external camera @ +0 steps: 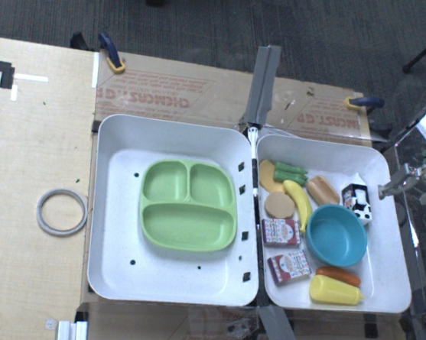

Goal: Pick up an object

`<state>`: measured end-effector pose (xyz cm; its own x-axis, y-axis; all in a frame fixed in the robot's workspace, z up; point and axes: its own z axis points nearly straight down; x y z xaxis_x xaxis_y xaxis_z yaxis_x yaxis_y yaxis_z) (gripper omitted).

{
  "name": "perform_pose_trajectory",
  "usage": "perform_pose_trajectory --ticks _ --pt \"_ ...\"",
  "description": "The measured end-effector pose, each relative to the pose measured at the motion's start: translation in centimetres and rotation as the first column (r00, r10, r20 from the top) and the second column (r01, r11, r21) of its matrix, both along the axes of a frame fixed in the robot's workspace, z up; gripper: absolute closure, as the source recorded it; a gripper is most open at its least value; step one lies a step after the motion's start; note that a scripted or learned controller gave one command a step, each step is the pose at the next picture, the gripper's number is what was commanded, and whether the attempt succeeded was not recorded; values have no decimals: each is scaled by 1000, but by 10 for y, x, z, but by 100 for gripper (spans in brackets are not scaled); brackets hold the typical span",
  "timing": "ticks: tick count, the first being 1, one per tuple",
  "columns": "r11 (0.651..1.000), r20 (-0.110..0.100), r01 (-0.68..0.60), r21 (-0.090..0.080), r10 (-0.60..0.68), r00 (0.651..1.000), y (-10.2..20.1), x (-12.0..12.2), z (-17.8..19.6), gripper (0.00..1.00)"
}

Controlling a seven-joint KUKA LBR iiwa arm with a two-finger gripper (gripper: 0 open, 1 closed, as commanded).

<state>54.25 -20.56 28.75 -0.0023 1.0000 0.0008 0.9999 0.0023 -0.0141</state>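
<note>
Hanging at the far right rim of the right bin (391, 226) is a grey metal piece that I take to be the tool (393, 187); from here I cannot tell whether it is released or clenched, and nothing sits visibly in it. It looks parked off to the side, probably so the bins stay open to the camera overhead.

Nearest to it lies a small black-and-white toy (357, 202), then a tan bun (322, 190) and a blue bowl (336, 236). Further in are a banana (296, 199), something green (286, 170), a round biscuit (279, 205) and two small red cartons (280, 232). A yellow bottle-shaped toy (335, 293) rests along the near wall. All are packed close together, many touching, so I would guess almost any descent meets a candidate, though neighbours may crowd a clean grasp.

In the left bin (107, 214) a green divided plate (189, 205) lies flat and alone. Out on the bench (31, 143) a ring of tape (61, 211) sits well apart.
</note>
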Motion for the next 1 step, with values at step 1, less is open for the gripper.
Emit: perform_pose_trajectory --ticks 1 --pt "969 6 247 -1 -247 969 35 -52 -125 0"
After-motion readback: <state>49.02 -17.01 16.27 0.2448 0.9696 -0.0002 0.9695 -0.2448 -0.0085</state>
